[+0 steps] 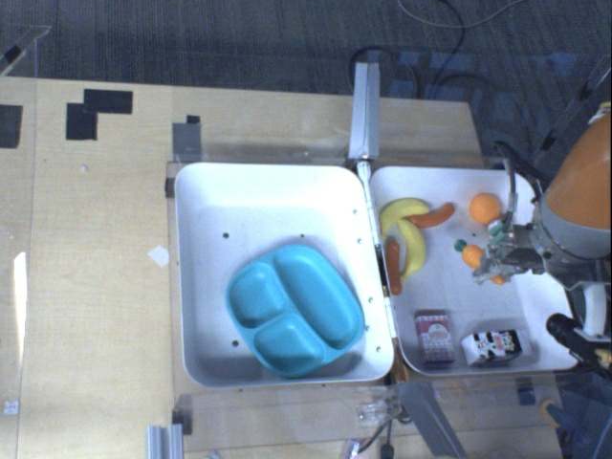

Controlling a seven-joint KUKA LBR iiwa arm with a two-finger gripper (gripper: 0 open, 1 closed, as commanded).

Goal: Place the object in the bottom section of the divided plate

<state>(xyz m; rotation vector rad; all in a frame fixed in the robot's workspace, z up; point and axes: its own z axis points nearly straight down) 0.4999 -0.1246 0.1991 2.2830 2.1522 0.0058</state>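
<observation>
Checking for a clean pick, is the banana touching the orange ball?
Apart. The camera view shows bare white bin floor between the banana and the orange ball.

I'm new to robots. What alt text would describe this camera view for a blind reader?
A robot arm's gripper hangs low over the right white bin, which holds a banana, an orange, sausages and small packets. The left white bin holds a blue divided plate with nothing on it.

At the frame's right edge, the arm (585, 220) shows a broad orange band, grey wrist, black cable and small metallic gripper (497, 254)
</observation>
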